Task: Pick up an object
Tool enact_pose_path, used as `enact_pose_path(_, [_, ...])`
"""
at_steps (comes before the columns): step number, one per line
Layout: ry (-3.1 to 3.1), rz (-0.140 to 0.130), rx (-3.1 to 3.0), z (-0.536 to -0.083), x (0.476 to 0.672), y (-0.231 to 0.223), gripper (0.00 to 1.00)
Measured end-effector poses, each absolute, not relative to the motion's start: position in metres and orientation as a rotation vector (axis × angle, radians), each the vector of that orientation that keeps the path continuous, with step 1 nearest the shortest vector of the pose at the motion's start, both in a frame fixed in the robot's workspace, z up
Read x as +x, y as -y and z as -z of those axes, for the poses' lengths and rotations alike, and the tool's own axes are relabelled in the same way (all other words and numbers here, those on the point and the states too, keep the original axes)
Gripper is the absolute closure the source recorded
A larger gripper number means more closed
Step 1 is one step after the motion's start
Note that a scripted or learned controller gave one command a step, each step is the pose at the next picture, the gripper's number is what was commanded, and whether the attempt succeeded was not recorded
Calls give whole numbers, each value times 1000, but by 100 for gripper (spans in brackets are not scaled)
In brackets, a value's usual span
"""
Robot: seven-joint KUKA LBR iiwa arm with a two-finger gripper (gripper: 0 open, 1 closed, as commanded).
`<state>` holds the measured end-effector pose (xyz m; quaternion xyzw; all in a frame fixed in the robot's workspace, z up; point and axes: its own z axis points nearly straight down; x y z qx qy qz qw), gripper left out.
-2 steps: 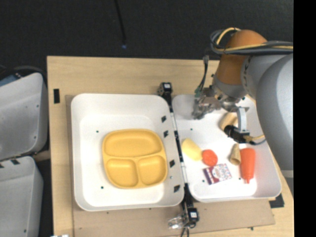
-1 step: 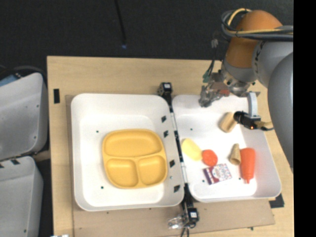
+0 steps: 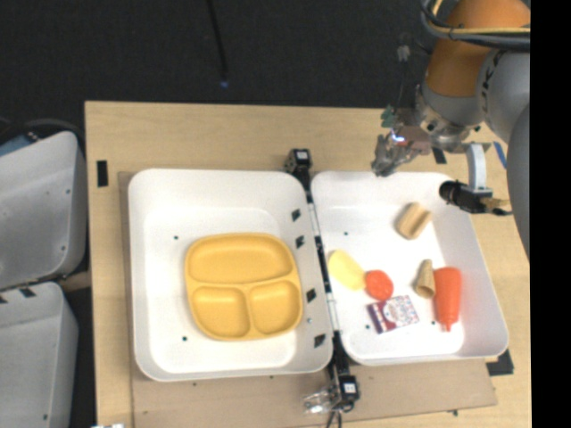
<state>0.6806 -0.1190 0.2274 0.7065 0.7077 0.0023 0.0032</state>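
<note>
**Bench inventory: one gripper, two bins, seven loose items**

Gripper (image 3: pixel 389 160), one: hangs at the far rim of the right bin, near that bin's far left corner, below the orange wrist band of the arm (image 3: pixel 464 52). How far it is spread cannot be told at this size and angle. Nothing is seen between its tips, and it touches none of the listed objects.

Right bin (image 3: pixel 357 199), one, white and shallow. Contents, six pieces:
- Tan cork-shaped piece (image 3: pixel 412 220), one, lying nearest the gripper yet well apart from it, toward the right side of the bin.
- Yellow rounded piece (image 3: pixel 345 269), one, just beside the bin's left wall.
- Small red-orange round piece (image 3: pixel 379 284), one, touching or nearly touching the yellow piece on its right.
- Small tan cone-like piece (image 3: pixel 425 279), one, right of the round piece.
- Orange carrot-shaped piece (image 3: pixel 448 297), one, lying lengthwise, just beside the cone-like piece.
- Flat red-and-white packet (image 3: pixel 393 314), one, near the front of the bin, below the round piece.

Left bin (image 3: pixel 161 203), one, white and shallow, joined to the right bin along the middle. Contents, one piece:
- Yellow divided tray (image 3: pixel 243 285), one, with one long compartment and two smaller ones, lying flat at the middle.
</note>
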Motion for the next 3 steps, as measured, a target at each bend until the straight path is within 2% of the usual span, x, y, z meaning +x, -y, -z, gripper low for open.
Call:
enact_pose_path(2, [-2230,-2,2214,-224,666,10,100])
enact_pose_path(3, [-2231,-1,2214,-225,652,-51,100])
